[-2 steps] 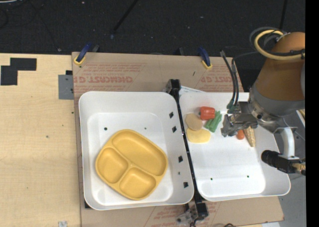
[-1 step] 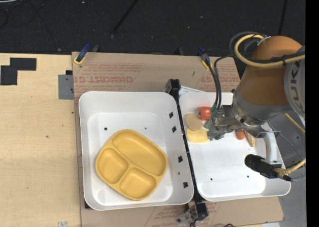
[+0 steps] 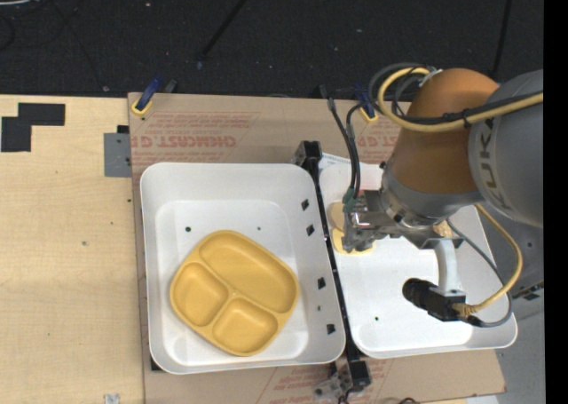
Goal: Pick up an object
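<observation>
We count two white bins on the bench (image 3: 62,242): the left bin (image 3: 222,182) at centre frame holds one yellow divided plate (image 3: 233,291) with three compartments, lying flat in its lower half. The right bin (image 3: 399,322) sits under the arm (image 3: 444,149), whose claw (image 3: 358,235) reaches down at that bin's upper left edge, beside a small pale yellow thing we cannot identify. Whether the claw is wide or narrow we cannot tell. Mirrored red lettering on the cardboard (image 3: 231,131) under the bins is not clearly readable.
</observation>
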{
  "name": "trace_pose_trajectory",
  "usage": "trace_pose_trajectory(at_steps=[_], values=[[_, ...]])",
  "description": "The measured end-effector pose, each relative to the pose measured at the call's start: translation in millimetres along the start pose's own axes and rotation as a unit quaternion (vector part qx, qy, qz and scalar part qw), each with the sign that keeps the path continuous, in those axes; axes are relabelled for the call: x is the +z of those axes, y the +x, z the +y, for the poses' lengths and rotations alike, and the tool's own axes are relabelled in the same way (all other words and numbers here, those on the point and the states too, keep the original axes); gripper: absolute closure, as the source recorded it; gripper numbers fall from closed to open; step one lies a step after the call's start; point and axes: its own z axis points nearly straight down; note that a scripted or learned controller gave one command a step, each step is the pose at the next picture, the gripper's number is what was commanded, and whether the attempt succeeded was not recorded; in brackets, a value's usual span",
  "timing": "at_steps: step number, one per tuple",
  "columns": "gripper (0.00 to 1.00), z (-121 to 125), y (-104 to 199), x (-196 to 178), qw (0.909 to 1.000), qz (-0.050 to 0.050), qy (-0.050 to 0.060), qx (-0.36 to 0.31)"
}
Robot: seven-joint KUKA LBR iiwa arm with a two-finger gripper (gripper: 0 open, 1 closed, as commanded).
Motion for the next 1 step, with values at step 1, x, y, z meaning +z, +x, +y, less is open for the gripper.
trace_pose_trajectory(at_steps=[1], values=[[1.00,3.6,43.2,3.1,1.0000,0.000,0.000,0.000]])
